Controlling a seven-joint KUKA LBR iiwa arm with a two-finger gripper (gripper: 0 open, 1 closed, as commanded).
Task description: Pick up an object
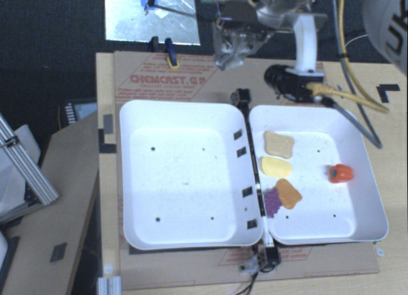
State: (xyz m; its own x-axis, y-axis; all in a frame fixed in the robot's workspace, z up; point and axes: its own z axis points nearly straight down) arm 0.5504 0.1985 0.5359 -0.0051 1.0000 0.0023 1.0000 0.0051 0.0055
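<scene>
Bench stock, two shallow white bins side by side. Left bin (182, 172): nothing to pick. Right bin (357, 217): five small items. Beige bread-shaped piece (278, 144), yellow piece (275, 167) just below it, orange piece (289, 193) touching a purple cluster (272, 202), all crowded near the divider; red tomato-like piece (340, 172) well apart, toward the right wall. Gripper (231, 51): raised above the bench's far edge, beyond both bins; whether released or clenched cannot be told, nothing seen in it. Recommended pick, by judgement: the red piece, since it stands isolated; descend centred over it, clear of the wall, and avoid the crowded group.
</scene>
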